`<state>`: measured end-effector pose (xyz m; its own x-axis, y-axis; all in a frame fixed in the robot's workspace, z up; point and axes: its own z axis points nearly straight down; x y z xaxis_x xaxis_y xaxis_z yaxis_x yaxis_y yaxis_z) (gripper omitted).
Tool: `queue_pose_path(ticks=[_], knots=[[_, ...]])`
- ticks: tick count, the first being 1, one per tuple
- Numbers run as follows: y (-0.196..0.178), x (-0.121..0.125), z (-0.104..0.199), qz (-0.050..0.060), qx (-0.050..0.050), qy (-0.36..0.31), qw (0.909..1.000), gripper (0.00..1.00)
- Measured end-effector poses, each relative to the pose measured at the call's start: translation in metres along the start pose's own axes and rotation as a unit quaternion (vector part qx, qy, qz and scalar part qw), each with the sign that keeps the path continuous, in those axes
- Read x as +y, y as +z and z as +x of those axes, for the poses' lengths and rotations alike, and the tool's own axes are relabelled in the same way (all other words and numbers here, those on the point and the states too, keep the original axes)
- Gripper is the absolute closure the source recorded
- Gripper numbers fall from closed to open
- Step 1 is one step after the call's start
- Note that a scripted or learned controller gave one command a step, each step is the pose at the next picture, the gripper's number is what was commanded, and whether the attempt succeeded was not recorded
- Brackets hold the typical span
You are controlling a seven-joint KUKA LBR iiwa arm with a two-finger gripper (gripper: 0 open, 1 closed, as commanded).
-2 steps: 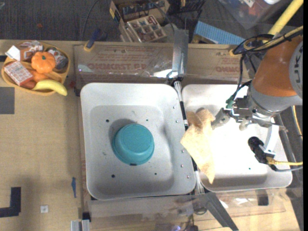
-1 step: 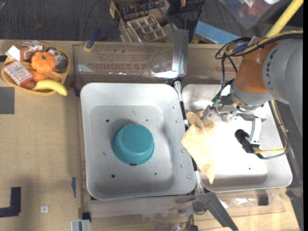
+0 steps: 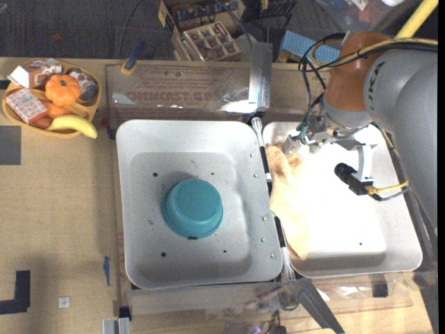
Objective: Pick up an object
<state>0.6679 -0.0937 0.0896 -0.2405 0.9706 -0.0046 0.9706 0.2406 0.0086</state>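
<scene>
The bench point(image 3: 55, 207) bears two white bins point(image 3: 139, 145) and a fruit plate point(image 3: 14, 110).

Fruit bowl point(image 3: 49, 103) at bench's far left, cardboard box point(image 3: 205, 26) of oddments behind bins

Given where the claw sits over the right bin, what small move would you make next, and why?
Probably a short descent onto the tan cloth. The claw sits at the upper left of the right bin, about over the cloth's top end, and I see nothing held. The teal bowl lies in the left bin, farther off.
</scene>
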Motion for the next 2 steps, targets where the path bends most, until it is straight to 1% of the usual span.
queue_pose_path(ticks=[1,2], knots=[[-0.0123,0.0021,0.0004,-0.003,-0.001,-0.001,1.0,1.0],[-0.0121,0.0021,0.0006,-0.003,-0.001,-0.001,1.0,0.0]])
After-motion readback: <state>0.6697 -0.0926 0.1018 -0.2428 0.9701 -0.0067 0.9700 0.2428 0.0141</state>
